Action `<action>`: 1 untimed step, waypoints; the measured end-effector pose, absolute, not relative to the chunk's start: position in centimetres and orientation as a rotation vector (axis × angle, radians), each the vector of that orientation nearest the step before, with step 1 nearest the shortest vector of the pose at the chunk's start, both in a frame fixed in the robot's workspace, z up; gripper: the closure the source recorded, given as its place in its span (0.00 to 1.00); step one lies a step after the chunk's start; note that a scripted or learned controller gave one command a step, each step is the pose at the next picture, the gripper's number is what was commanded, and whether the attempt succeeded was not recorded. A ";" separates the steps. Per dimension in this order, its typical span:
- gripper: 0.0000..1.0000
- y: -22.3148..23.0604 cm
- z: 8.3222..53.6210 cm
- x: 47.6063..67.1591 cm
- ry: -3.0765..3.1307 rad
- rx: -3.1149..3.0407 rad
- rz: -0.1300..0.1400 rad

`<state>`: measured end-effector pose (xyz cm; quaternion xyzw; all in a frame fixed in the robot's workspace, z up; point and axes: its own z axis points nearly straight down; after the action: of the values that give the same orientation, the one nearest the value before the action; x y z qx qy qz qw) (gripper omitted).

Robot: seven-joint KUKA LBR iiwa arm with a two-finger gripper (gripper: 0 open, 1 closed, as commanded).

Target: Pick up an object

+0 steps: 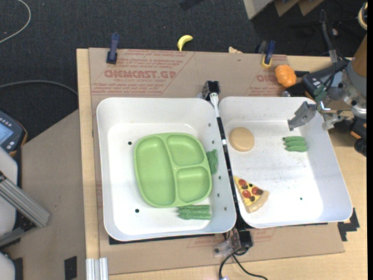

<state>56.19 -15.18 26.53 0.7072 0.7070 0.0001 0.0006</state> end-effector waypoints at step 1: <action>1.00 -15.2 27.6 56.3 2.219 2.218 0.003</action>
<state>56.25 -15.19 27.62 0.7070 0.7072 0.0009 0.0022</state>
